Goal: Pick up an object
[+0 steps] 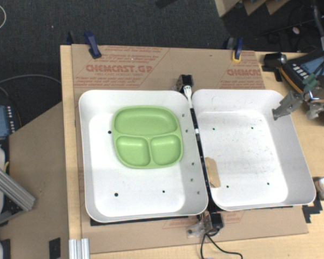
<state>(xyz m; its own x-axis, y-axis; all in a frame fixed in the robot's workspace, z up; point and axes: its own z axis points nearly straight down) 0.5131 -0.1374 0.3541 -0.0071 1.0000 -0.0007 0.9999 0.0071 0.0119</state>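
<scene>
The desk [124, 63] carries two shallow white bins side by side, so an object can be lifted from one and dropped in the other. The left bin [97, 188] holds the only candidate — a green divided plate [147, 136], lying flat toward its far end, three compartments up. The right bin [248, 144] is speckled and bare. The gripper [283, 108] hangs over the right bin's far right rim, well apart from the plate — whether the jaws are parted or closed I cannot tell; nothing visible between them.
</scene>
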